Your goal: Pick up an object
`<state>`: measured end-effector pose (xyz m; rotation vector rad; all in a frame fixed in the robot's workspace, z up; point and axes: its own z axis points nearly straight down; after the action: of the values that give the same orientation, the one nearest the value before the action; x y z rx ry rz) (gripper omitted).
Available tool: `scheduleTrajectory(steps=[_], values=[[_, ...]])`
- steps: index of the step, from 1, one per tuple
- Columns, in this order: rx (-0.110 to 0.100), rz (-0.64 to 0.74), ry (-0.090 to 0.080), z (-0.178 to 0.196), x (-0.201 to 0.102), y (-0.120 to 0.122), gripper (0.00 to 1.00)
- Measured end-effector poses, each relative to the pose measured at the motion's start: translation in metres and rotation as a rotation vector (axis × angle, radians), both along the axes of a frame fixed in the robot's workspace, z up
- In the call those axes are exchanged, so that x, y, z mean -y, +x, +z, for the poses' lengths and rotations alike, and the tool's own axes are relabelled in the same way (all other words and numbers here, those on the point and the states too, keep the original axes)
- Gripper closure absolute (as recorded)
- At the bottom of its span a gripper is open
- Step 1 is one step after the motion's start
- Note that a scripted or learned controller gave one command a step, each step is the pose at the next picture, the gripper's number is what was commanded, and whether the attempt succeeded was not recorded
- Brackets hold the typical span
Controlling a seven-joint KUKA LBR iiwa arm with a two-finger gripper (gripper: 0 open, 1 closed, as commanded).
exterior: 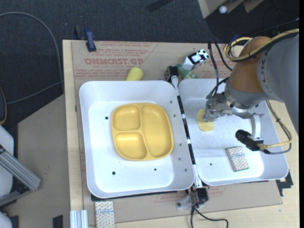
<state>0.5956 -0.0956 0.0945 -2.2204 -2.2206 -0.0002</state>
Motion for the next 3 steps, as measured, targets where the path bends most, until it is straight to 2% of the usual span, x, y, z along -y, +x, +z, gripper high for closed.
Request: scheduleTrajectory(steps=[1, 3], values=[[-0.001, -0.001, 0.0, 0.006, 0.002, -0.042, 1.0], [0.003, -0.001, 0.0, 0.026, 0.001, -0.041, 1.0]])
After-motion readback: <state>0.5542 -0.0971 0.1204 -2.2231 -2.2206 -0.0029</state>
